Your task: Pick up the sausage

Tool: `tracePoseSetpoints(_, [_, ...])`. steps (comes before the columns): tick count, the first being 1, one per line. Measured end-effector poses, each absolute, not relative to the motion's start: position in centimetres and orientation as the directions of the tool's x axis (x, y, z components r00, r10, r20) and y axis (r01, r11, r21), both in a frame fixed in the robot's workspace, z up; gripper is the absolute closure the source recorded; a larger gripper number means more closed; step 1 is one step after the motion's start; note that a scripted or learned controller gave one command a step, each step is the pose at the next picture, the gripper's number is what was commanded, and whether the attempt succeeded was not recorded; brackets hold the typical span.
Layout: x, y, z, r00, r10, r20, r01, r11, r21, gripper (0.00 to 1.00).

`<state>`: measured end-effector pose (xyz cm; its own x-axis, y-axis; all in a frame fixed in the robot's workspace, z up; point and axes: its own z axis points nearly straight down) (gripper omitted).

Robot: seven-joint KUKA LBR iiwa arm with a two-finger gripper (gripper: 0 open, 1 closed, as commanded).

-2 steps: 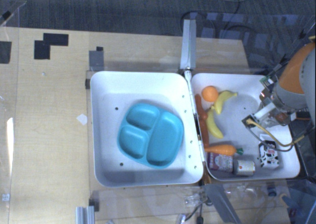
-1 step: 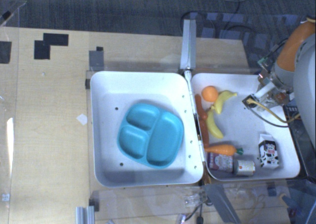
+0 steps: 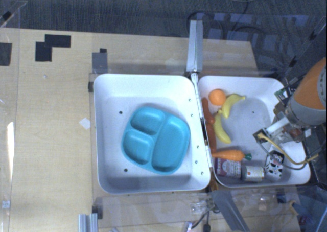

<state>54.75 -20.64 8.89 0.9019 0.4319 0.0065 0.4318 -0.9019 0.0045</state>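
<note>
The sausage [image 3: 208, 121] is a long reddish-brown link lying along the left wall of the right bin [image 3: 255, 84], just left of the banana. My gripper [image 3: 272, 150] hangs over the lower right part of that bin, well to the right of the sausage and apart from it. Cables and wrist parts crowd around it. Nothing can be seen between the gripper and the sausage except bare bin floor and the banana.
In the right bin with the sausage are an orange [image 3: 217, 97], a yellow banana [image 3: 224, 121], a carrot [image 3: 228, 155] and a can [image 3: 241, 170] on its side along the front wall. The left bin [image 3: 110, 123] holds a blue compartment plate [image 3: 156, 139].
</note>
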Motion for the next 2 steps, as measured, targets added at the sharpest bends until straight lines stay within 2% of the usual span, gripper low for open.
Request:
tracePoseSetpoints(1, [54.2,-20.5,12.9,0.979,0.206,0.004,0.206,-0.979,0.001,1.0])
tracePoseSetpoints(2, [55.8,-20.5,13.3,0.948,0.318,0.003,0.318,-0.948,0.002,1.0])
